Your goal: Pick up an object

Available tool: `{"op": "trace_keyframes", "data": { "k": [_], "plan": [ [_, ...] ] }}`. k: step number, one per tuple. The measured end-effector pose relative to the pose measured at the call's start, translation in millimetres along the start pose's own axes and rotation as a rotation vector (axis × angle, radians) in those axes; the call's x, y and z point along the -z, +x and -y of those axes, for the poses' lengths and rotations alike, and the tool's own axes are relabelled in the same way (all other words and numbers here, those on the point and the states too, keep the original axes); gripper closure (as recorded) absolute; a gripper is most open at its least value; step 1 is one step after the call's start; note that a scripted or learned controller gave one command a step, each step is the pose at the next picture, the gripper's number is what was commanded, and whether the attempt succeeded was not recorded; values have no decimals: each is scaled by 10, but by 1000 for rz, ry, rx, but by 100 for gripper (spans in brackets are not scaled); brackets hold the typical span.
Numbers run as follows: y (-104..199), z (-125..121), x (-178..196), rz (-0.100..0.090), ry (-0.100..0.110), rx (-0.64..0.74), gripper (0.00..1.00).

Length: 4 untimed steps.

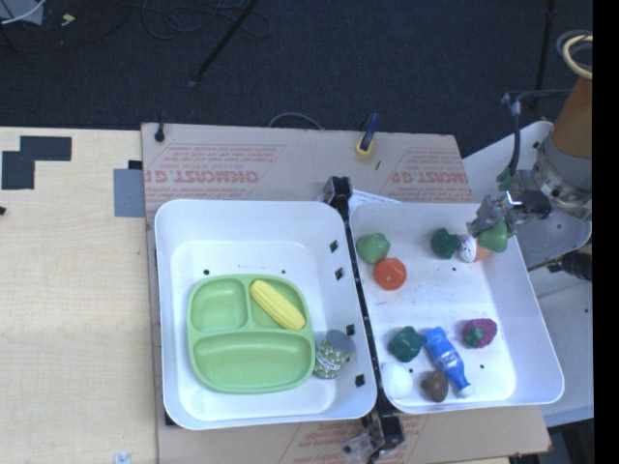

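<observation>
My gripper (491, 222) hangs over the back right corner of the right bin (527, 298). A small light green object (495, 239) sits right under it, touching or nearly touching it, and a grip cannot be made out. Just to the left lie a small white piece (468, 250) and a dark green object (445, 243). Further left in that bin are a pale green item (372, 247) and a red tomato (390, 275). Near the front lie a purple item (478, 333), a green pepper (406, 343), a blue bottle (447, 358), a white egg (397, 380) and a brown lump (435, 386).
The left bin (193, 230) holds a green divided plate (242, 361) with a yellow corn cob (279, 304) on it, and a small can (332, 354) beside the plate. A black divider clip (338, 189) and a yellow clamp (367, 143) stand at the back.
</observation>
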State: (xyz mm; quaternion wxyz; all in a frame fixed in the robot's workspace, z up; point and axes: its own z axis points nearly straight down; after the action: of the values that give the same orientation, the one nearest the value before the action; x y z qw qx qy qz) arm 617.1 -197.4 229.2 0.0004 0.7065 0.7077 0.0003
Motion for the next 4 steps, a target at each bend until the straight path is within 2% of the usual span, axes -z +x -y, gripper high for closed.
{"op": "trace_keyframes", "data": {
  "k": [1, 2, 3, 4],
  "plan": [
    [573, 27, -83, -3, 5, 2, 100],
    [1152, -6, 17, -2, 3, 3, 100],
    [1690, -163, 17, -1, 2, 2, 100],
    [2135, -211, -64, -1, 3, 1, 100]
  ]
}}
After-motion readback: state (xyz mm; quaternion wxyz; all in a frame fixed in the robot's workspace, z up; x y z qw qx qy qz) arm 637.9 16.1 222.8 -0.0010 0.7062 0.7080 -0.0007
